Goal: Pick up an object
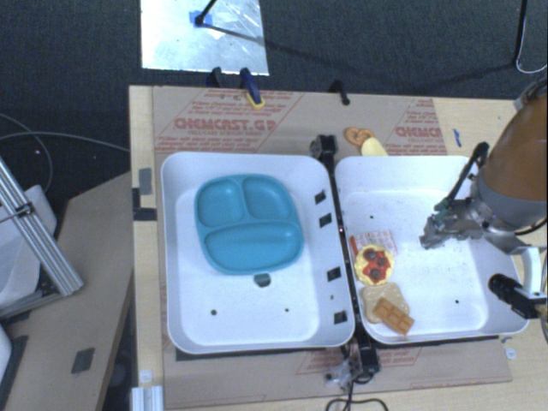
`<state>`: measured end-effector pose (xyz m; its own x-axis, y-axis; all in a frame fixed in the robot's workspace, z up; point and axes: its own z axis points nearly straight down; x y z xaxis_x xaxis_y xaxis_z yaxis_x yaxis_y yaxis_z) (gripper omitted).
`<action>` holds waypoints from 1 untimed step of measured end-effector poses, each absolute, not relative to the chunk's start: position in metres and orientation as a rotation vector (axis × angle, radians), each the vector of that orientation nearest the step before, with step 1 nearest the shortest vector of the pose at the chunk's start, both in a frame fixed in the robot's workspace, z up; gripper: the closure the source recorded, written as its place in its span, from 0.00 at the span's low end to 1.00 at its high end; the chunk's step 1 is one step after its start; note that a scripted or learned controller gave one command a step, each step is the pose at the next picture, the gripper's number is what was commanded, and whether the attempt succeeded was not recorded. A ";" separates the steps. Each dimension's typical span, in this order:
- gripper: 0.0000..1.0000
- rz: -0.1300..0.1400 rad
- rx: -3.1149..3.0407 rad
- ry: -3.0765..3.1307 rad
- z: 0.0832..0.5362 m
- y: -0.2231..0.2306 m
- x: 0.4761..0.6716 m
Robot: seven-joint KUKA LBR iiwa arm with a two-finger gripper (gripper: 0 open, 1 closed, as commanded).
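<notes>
My gripper (431, 236) hangs over the right bin (445, 178), near its middle, to the right of the small items. A round yellow toy pastry with red and dark berries (374, 265) lies by the bin's left wall. Just above it sits a small red-and-white packet (374, 240). Below it lie a tan cracker (384, 295) and a brown waffle piece (396, 317). Nothing shows between the gripper's fingers.
The left bin (248, 315) holds a blue divided plate (249, 223) and a small dark object (263, 280) below it. Behind the bins on the cardboard lie a yellow toy (373, 147) and a pretzel-like piece (357, 134). A blue-and-yellow clamp (251, 88) sits at the back.
</notes>
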<state>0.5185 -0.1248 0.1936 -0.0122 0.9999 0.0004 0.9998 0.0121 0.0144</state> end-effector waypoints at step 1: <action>1.00 -0.002 2.218 2.224 0.118 -0.152 0.556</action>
<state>0.5562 -0.1515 0.1177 -0.0028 1.0000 -0.0012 1.0000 0.0028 -0.0008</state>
